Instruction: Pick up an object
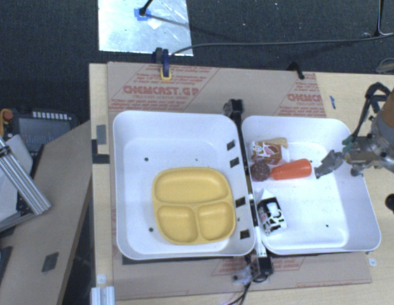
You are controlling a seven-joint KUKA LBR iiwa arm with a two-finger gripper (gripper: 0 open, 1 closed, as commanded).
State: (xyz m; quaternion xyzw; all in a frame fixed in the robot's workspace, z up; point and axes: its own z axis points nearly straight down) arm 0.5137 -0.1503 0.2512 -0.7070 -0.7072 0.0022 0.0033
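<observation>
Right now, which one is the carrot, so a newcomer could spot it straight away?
Look in the right bin, near its far left corner. The carrot lies there just left of the gripper. It is the plain orange piece; beside it are a dark round item and a printed packet.

Your arm (pixel 382 146) reaches in from the right edge, wrist low, gripper (pixel 326 164) angled leftward and down, nothing visibly between its fingers

Divided tray (pixel 194 205) in left bin (pixel 130 170); carrot (pixel 291 169), wrapper (pixel 269 150), carton (pixel 272 216) in right bin (pixel 356 227).
</observation>
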